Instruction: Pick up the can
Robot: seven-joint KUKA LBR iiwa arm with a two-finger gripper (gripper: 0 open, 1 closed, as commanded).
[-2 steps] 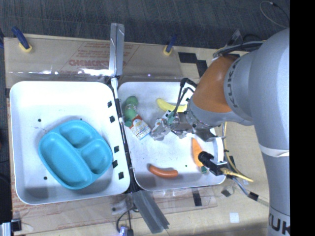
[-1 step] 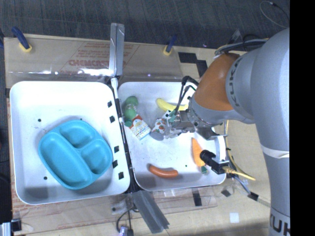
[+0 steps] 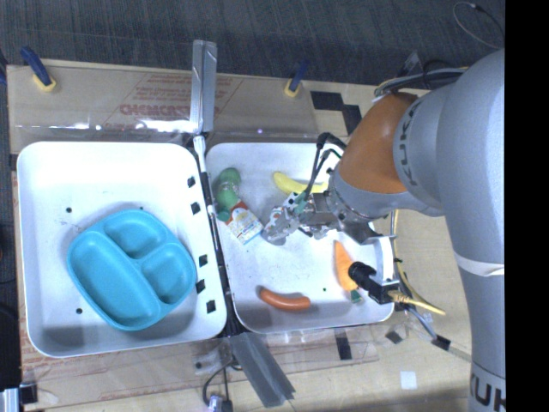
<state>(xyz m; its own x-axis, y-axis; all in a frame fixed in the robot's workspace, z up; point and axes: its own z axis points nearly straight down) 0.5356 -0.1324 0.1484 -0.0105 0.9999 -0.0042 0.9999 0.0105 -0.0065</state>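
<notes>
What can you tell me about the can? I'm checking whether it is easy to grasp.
The can lies on its side in the right bin, near that bin's upper left corner, close to the divider. It looks green with a pale, rounded end facing up the view. Its lower end touches or overlaps a small white and red carton. The claw sits to its lower right, apart from it.

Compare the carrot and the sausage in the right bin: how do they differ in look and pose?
The carrot is orange with a green tip and lies up-and-down in the view near the bin's right wall; the sausage is reddish-brown, plain-ended, and lies crosswise near the front wall. Both are long, slim, and flat on the right bin floor.
</notes>
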